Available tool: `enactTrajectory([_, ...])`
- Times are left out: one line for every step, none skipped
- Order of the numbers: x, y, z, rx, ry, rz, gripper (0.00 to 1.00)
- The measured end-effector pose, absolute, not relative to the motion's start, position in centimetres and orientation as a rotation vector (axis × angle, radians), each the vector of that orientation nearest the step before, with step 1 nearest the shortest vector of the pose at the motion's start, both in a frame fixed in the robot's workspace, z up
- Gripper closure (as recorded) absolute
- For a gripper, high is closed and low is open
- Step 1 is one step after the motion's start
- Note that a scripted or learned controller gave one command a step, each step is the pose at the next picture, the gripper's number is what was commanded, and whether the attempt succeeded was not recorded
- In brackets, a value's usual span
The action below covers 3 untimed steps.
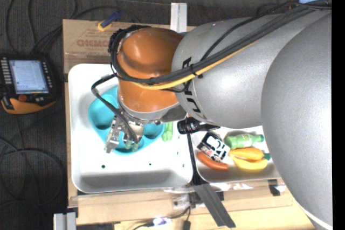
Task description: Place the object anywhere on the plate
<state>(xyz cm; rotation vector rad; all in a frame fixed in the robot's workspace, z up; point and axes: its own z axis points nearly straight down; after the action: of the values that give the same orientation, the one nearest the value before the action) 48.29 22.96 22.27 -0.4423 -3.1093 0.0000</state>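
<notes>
Risk: release lands off-centre, object rolls off turquoise plate (98, 114) rim into left bin (81, 159); cause, wrist bulk hiding drop point. Risk two: nothing actually held. Gripper (119, 140) low over plate's near edge; open or closed, cannot tell. Small green object (167, 131) just right of gripper, beside plate, looks off it. Toy produce pile (242, 153) farther right, other bin.

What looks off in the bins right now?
Nothing is spilled or broken. One oddity: a small green piece lies loose on the left bin floor, just right of the blue plate rather than on it. The hand is down over the plate's near edge. The toy food is bunched in the right bin.
</notes>
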Motion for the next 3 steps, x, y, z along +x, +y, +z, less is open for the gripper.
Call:
enactTrajectory([55.5, 16.6, 16.3, -0.452, -3.110, 0.004, 1.00])
enactTrajectory([50.5, 11.4, 17.8, -0.675, -3.066, 0.002, 1.00])
enactTrajectory([48.4, 20.1, 27.7, -0.646, -3.075, 0.001, 1.00])
